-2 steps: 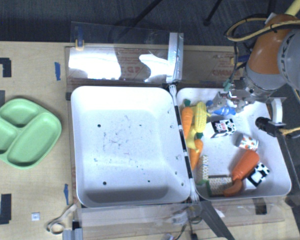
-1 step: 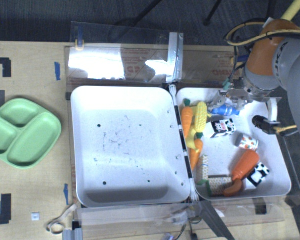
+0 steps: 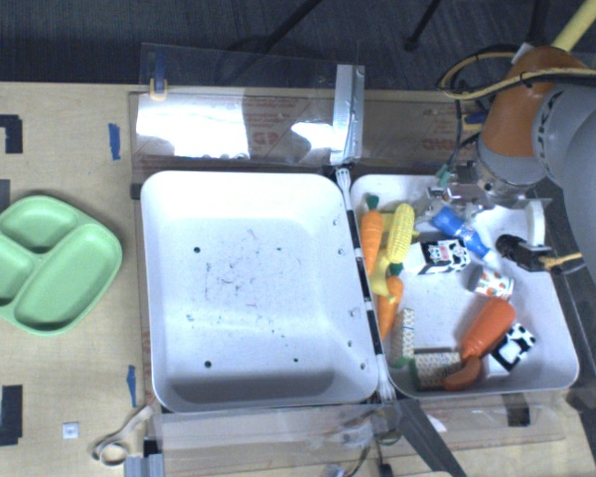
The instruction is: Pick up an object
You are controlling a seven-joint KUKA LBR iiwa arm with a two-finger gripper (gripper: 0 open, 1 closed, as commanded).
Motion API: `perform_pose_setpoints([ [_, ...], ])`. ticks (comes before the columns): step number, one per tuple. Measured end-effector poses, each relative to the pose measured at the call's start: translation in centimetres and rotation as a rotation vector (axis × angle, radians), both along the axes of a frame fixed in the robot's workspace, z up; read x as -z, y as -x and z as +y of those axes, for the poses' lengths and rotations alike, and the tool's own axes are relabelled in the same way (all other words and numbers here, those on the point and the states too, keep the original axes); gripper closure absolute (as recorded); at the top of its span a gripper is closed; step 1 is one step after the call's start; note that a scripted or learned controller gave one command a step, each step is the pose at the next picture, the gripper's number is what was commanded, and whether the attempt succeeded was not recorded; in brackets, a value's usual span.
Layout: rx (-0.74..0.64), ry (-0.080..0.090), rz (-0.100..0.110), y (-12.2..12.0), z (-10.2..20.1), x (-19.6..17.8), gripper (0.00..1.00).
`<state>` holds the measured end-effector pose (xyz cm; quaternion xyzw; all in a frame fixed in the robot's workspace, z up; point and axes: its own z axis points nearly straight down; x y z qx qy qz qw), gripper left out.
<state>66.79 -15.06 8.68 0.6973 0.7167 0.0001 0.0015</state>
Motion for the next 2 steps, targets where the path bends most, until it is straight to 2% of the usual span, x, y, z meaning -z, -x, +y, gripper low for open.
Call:
perform_pose_setpoints([
  [1, -0.003, 0.001, 0.002, 0.01, 0.16, -0.89, 1.00],
  [2, -0.004, 0.001, 0.001, -0.01, 0.18, -0.91, 0.00],
])
